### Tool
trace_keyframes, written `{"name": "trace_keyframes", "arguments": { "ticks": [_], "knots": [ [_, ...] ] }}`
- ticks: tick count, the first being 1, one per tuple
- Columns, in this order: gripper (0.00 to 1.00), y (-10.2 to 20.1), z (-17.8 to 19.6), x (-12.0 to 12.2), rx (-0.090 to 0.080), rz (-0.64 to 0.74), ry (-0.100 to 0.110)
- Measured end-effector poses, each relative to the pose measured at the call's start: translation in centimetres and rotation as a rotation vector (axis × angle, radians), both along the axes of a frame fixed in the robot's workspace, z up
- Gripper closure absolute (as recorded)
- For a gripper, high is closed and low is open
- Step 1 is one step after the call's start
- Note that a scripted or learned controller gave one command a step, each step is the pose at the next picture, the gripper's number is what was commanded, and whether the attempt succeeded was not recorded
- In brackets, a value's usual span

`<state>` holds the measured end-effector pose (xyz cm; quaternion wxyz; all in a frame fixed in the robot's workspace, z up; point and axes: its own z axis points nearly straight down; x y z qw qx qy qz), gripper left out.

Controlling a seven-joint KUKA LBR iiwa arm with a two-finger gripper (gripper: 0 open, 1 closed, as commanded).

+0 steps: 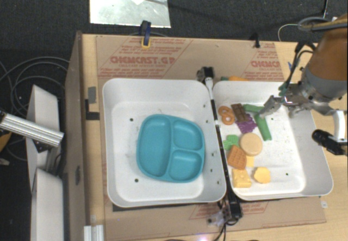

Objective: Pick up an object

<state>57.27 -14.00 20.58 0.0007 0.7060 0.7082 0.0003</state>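
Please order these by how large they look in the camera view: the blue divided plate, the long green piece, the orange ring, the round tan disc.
1. blue divided plate, by far the largest.
2. long green piece.
3. round tan disc.
4. orange ring, the smallest.
The green piece and the tan disc look close in area, so their order is uncertain.

One fixed camera, high above bench [179, 52], slanted down, both bins [117, 125] framed

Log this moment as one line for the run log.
arm: over right bin | gripper: above green stick, holding nothing | blue divided plate: left bin
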Motion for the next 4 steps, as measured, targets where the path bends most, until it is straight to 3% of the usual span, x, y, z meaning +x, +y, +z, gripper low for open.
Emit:
{"name": "trace_keyframes", "arguments": {
  "ticks": [1,2,3,4],
  "knots": [
    [0.00,5.3,-12.3,3.7,-0.002,0.006,-0.009],
    [0.00,4.3,-12.0,9.5,0.005,-0.003,0.021],
    [0.00,5.0,-11.9,1.7,0.001,-0.004,-0.002],
    [1.00,5.0,-10.7,2.2,0.001,0.000,-0.009]
  ]
}}
